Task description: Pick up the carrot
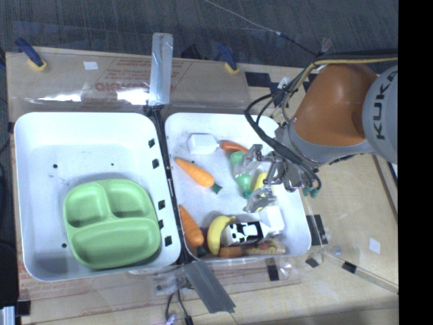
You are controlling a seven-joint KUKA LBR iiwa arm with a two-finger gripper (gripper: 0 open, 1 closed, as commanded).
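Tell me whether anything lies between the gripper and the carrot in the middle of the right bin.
Nothing visible does. The carrot lies alone on bare white floor of the right bin, and the gripper hangs to its right over the green and yellow items, with open floor between.

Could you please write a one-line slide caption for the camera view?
Gripper hovers over the right bin, right of the carrot; green divided plate sits in the left bin.
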